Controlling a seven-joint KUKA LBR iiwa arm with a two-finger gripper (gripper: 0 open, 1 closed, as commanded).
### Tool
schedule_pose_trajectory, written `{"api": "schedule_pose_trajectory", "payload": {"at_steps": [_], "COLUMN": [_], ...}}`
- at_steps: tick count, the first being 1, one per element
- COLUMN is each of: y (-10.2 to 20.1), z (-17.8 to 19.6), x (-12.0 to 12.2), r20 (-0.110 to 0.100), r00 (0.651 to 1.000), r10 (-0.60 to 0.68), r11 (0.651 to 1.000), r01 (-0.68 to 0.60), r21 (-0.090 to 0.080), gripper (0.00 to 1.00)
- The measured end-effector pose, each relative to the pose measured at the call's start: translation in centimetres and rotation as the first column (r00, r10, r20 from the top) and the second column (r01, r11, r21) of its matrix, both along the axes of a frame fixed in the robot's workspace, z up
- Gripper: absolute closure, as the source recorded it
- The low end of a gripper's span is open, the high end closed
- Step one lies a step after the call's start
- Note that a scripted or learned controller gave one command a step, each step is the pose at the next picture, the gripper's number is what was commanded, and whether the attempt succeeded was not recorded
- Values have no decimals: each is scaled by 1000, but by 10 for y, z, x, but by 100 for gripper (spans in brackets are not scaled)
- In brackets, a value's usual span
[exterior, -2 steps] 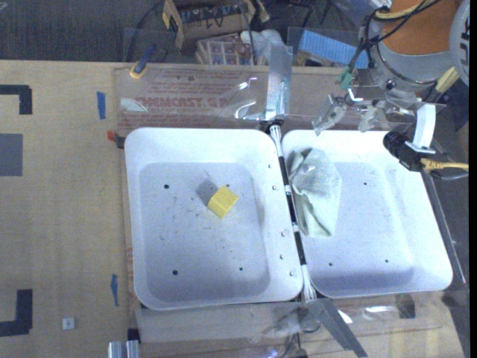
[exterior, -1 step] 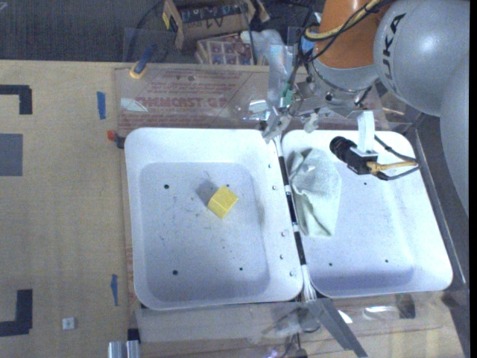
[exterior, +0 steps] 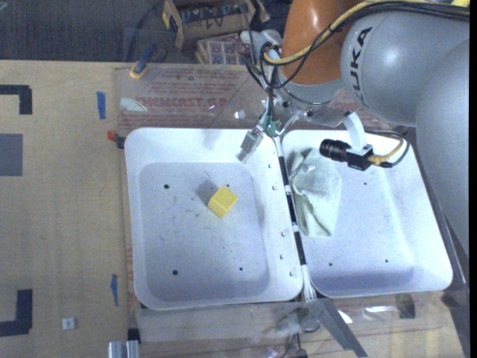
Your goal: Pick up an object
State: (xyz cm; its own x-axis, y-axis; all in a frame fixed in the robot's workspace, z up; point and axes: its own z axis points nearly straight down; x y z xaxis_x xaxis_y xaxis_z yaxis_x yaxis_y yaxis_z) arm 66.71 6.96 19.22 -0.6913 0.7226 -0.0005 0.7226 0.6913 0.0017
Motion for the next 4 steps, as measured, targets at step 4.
{"api": "schedule_pose_trajectory", "payload": {"at_steps": [4], "y": [149], "z": [-100], "x": [-154], "r20": [10], "r00": [113], "r10": [994], "r11": [113], "r01": [-993], "r21": [-16], "gripper": [0]}}
